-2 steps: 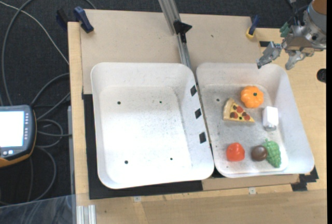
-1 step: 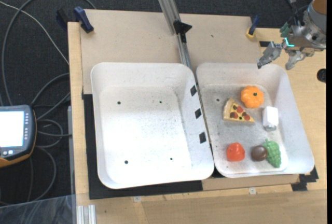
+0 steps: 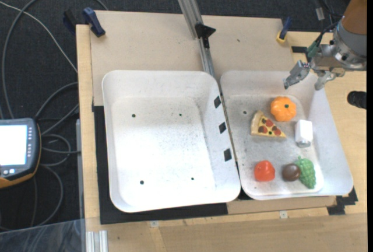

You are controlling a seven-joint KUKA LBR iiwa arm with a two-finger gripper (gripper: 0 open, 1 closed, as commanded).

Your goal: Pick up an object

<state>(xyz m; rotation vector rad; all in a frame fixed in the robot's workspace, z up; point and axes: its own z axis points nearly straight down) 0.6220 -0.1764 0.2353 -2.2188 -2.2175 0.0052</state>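
From above, the hand (image 3: 307,78) hangs with its fingers spread and nothing between them over the far edge of the right bin (image 3: 332,128). Below it lie an orange pumpkin (image 3: 283,109), pizza slice (image 3: 267,126), white block (image 3: 303,131), red pepper (image 3: 264,171) and broccoli (image 3: 306,171).

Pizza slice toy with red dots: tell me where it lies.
The pizza slice toy lies in the right white bin, just below-left of the orange pumpkin toy, above the red tomato toy.

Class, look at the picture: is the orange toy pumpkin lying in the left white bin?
No, the orange toy pumpkin sits in the right white bin, just above the toy pizza slice.
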